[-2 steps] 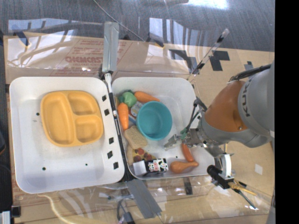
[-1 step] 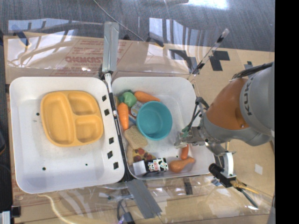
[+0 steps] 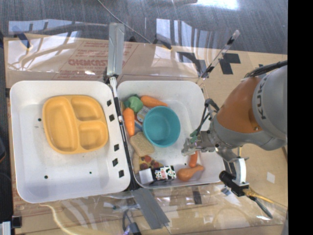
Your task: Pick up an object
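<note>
Camera view: gripper (image 3: 193,152) low in right bin (image 3: 198,93), seemingly clamped on small orange-red piece (image 3: 194,159) beside teal bowl (image 3: 162,126)

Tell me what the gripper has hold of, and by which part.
Cannot be told. The gripper is low in the right bin, right over a small orange-red piece, but a hold isn't visible.

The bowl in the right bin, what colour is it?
Teal; the bowl shows best in the camera view.

Lab bench — taped cardboard (image 3: 73,58), white bins (image 3: 19,131).
</note>
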Controlling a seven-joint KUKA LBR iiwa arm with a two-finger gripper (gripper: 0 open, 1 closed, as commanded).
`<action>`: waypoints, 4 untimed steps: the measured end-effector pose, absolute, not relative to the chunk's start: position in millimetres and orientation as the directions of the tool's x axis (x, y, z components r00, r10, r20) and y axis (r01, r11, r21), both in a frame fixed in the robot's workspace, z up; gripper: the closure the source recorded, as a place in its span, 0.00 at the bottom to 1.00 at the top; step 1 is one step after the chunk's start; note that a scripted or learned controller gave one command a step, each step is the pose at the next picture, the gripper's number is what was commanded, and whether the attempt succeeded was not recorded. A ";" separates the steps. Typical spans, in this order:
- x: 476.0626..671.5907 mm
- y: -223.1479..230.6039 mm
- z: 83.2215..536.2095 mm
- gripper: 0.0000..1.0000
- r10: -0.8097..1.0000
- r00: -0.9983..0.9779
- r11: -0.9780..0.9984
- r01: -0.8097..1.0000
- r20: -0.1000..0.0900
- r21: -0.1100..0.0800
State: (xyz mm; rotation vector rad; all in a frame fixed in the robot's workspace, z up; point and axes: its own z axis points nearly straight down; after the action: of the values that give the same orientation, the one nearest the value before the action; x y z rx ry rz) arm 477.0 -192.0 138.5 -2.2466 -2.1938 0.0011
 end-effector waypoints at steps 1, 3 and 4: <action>476.6 -110.3 100.2 1.00 0.967 0.253 -0.253 0.967 0.002 -0.005; 477.0 -78.9 287.3 1.00 0.821 0.571 -0.571 0.821 0.000 0.000; 476.7 -70.0 320.6 1.00 0.885 0.465 -0.465 0.885 -0.001 -0.002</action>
State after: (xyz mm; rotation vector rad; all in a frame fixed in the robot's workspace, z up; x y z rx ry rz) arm 476.7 -70.0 320.6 -2.6879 -1.6242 0.0019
